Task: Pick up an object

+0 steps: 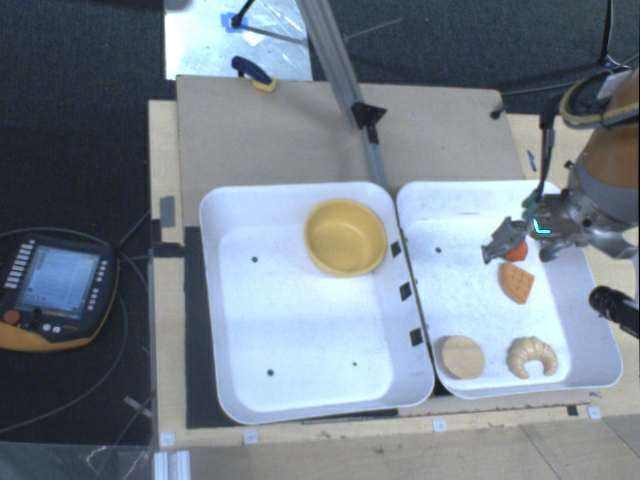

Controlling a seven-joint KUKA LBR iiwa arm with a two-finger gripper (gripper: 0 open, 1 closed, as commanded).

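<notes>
Left bin point(300, 368) carrying a yellow bowl point(346, 237), right bin point(590, 368) holding croissant point(532, 356), round biscuit point(462, 357), orange wedge point(517, 284), gripper point(525, 245) hovering there, fingers spread, half hiding a small red object point(516, 252).

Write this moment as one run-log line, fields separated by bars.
claw: over right bin, above red item | orange wedge, croissant, round biscuit: loose | yellow bowl: left bin
</notes>
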